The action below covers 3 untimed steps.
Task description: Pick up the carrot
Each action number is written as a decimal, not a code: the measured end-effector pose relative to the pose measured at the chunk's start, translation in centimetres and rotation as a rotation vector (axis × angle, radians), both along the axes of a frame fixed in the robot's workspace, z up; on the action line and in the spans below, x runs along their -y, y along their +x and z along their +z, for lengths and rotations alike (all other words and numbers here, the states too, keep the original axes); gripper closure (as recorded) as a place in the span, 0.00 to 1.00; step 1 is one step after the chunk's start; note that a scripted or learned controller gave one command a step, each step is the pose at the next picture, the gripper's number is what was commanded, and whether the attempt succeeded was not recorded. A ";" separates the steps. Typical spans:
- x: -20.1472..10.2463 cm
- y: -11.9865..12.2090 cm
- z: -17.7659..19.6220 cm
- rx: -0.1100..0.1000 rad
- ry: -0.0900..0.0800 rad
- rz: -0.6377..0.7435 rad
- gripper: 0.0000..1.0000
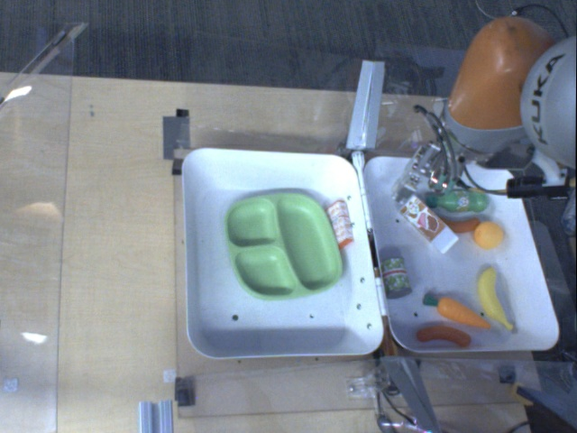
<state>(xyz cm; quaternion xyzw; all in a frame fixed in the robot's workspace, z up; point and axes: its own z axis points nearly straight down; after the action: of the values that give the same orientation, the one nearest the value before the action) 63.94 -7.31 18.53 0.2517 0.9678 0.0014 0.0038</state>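
Poised over the far end of the right bin point(541, 327), my gripper point(431, 175), its state impossible to tell, has yet to approach the carrot point(458, 311) lying near the front between banana point(492, 298) and sausage point(443, 336), which likely demands descending toward it next.

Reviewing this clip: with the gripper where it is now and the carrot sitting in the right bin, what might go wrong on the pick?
1. The carrot lies tight among the banana and the sausage, so a descent may catch a neighbour.
2. The gripper hovers at the bin's far end over the small carton and green bottle, nowhere near the carrot; it might close on one of them.
3. The carrot is close to the right bin front wall, leaving little finger room.
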 end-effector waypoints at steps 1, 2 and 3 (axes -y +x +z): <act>1.1 -4.8 -9.1 -0.001 0.000 0.021 1.00; 0.9 -7.5 -9.3 0.020 -0.001 -0.033 1.00; 2.2 -10.6 -7.0 -0.003 -0.001 0.293 1.00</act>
<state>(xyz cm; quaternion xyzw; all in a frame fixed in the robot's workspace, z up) 53.39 -9.52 11.52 0.1079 0.9942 0.0010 0.0020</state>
